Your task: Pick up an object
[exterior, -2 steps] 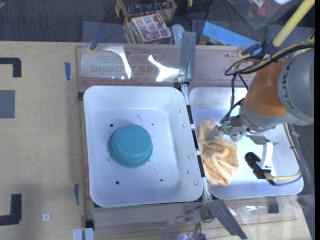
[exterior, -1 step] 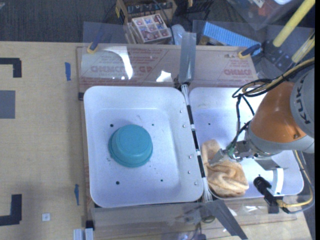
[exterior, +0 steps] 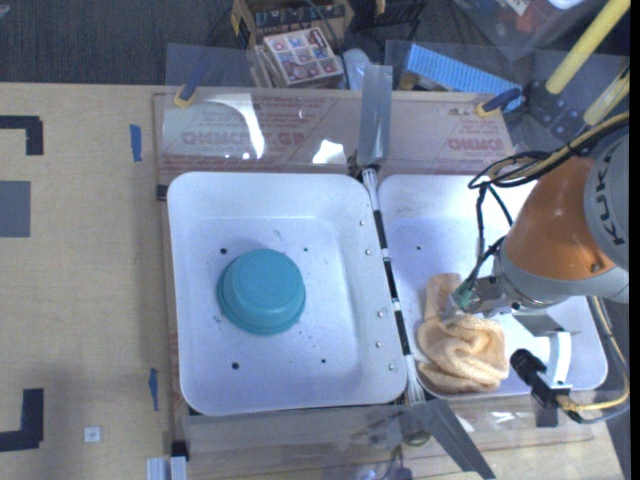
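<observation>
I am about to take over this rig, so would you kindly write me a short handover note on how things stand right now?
Gripper: down in the right bin, at the top edge of the tan cloth; whether it has a grip on it is not clear.
Things: the cloth lies bunched in the right bin's near left corner. A teal bowl sits upside down in the left bin, untouched.
Done: the arm has reached the cloth.
Left: nothing is lifted yet; secure a grasp and raise it.

Fixed overhead camera, slanted down — both bins [exterior: 270,193] framed, mid-distance
</observation>
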You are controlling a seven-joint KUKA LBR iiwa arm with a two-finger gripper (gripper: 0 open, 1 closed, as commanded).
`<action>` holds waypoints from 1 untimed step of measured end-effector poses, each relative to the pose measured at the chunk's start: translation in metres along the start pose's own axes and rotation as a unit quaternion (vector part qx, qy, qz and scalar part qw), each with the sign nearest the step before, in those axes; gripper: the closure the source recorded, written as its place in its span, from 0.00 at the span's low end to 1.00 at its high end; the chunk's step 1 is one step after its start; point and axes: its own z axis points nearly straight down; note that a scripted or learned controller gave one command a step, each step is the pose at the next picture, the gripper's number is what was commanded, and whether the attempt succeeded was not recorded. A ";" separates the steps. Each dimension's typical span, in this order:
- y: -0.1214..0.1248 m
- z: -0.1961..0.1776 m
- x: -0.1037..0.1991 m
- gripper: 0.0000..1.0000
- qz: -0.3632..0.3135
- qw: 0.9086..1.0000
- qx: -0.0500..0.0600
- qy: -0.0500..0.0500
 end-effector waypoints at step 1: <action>-0.025 0.000 -0.029 1.00 -0.039 0.999 0.008 0.002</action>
